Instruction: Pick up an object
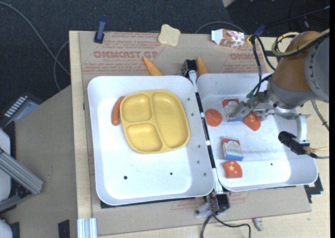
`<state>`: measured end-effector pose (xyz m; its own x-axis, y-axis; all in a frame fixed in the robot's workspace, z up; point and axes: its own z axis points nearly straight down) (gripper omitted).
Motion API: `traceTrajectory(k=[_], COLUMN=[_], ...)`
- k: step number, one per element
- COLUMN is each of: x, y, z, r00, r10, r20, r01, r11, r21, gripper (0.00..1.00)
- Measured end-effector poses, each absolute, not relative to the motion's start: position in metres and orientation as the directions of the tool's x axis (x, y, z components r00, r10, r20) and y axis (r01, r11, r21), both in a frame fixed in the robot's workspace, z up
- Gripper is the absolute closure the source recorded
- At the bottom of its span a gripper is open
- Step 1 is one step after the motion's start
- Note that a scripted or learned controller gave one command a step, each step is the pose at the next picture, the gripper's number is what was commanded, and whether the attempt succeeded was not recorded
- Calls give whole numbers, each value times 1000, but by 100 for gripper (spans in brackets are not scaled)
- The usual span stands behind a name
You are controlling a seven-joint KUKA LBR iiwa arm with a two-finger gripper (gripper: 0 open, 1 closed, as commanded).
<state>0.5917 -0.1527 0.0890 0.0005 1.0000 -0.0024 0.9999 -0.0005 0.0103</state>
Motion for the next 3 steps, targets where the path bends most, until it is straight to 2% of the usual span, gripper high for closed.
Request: traceTrajectory(k=[1, 2, 3], x=[593, 632, 639], y=[-151, -133, -65], z=[99, 201, 214], r00=[0, -2, -2], r10=[1000, 1000, 1000], r20=[0, -1, 1], r01=[1000, 1000, 1000], r11=[0, 2, 2], r21=[12, 4, 3], gripper=[100, 100, 100])
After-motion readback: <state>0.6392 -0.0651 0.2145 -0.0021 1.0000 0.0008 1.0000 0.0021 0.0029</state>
